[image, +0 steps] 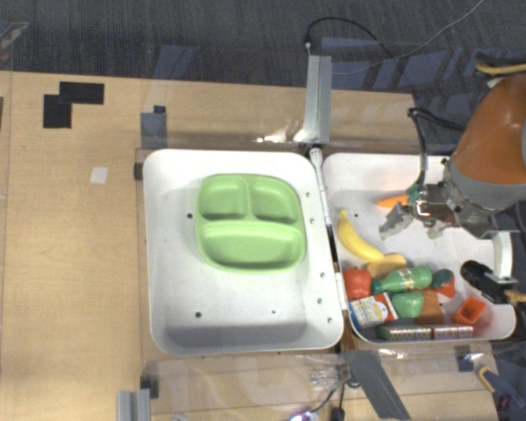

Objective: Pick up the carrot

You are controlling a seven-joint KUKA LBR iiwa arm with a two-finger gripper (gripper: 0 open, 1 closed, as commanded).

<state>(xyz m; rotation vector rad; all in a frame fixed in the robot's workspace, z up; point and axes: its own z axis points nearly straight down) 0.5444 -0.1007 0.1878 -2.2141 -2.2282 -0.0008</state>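
Note:
The carrot [392, 203] is a small orange piece lying on the floor of the right bin [368, 178], near its middle back. My gripper [412, 227] hangs just right of and slightly in front of it, under the grey and orange arm [500, 139] that comes in from the right. The fingers [393, 225] are spread open and point down at the bin floor. Nothing is between them. The left finger's tip sits close beside the carrot, and I cannot tell whether they touch.
A banana [359, 242] lies left of the gripper. Along the right bin's front edge are a red vegetable [358, 283], a green bottle [409, 279], a carton [373, 310] and an orange cup [472, 310]. The left bin [171, 261] holds a green divided plate [250, 220].

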